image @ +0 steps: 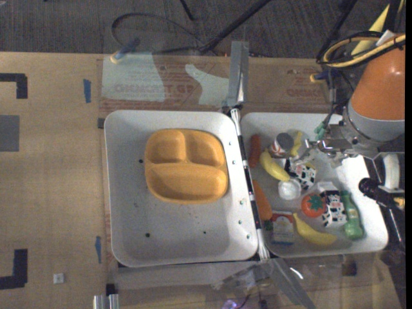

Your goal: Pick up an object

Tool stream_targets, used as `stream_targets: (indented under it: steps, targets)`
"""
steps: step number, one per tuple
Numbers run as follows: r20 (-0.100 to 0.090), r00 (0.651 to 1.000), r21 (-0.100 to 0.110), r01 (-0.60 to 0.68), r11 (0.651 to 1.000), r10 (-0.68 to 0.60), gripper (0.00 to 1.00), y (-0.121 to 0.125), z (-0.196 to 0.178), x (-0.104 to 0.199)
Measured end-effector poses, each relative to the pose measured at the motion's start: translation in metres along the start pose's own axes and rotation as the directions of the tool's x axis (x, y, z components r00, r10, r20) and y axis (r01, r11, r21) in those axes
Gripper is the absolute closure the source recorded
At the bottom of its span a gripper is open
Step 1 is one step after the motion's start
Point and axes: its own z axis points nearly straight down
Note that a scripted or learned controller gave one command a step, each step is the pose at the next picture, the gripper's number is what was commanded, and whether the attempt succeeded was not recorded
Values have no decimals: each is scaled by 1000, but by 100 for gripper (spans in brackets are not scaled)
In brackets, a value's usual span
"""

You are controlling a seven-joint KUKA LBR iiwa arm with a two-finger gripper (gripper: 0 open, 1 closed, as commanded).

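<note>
The left bin [129, 224] is occupied by an orange divided plate [187, 165], which is set toward its upper middle, well apart from the arm. Along the left wall of the right bin [373, 237], a reddish sausage-like piece [255, 149] and, below it, an orange carrot [261, 201] are laid. Further right, a yellow banana [273, 167] is found beside a small can [282, 143], with a white rounded piece [289, 189] just under it. A small carton [282, 229] is set at the bottom edge, next to a second banana [313, 232]. A red tomato [313, 205] lies touching a black-and-white cow figure [332, 211], and a green bottle [351, 217] is placed at the far right. A second cow-patterned piece [302, 174] is seen near the centre.

The gripper [325, 145] is held over the upper part of the right bin, near the can. Whether it is spread or closed cannot be told, and nothing is seen held in it. By this judgement, no object is lifted yet; selection, grasp and lift all remain.
</note>
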Motion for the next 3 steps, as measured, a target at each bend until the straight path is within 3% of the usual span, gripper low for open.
stream_targets:
  steps: [1,2,3]
  targets:
    - [0,1000,-24,15,1000,-15,0,83,79,-12]
    - [2,996,-5,91,996,-91,0,80,124,6]
    - [2,999,-6,-46,999,46,0,18,125,5]
